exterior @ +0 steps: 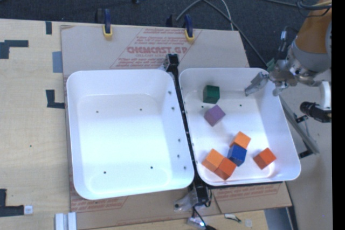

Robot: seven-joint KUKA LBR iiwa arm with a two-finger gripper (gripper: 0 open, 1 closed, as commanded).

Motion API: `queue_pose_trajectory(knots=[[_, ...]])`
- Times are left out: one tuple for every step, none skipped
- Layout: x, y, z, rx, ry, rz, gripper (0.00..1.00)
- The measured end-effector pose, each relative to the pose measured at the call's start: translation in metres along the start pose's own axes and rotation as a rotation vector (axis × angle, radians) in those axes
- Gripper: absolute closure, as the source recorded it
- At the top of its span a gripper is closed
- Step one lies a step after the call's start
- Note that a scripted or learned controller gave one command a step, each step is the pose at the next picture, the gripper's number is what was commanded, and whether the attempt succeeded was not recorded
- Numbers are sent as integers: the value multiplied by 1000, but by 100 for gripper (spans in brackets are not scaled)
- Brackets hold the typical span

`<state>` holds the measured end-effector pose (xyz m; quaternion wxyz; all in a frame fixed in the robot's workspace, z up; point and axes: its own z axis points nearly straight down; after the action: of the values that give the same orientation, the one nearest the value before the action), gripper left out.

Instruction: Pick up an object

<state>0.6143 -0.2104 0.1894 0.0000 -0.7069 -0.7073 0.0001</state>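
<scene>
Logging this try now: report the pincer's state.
Pincer: cannot be told whether open or closed; it sits at the upper right rim of the right bin, with no block between its fingers.

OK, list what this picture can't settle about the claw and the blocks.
- Claw: small and blurred over the right bin's upper right rim; its state can't be read.
- Arm: cut off by the right frame edge.
- Blue block: partly covered by the orange block on it.
</scene>
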Motion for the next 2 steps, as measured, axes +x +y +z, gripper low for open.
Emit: queue_pose_trajectory(knots=[[47, -20, 104, 5, 2, -2, 0], [104, -67, 100, 0, 1, -2, 0]])
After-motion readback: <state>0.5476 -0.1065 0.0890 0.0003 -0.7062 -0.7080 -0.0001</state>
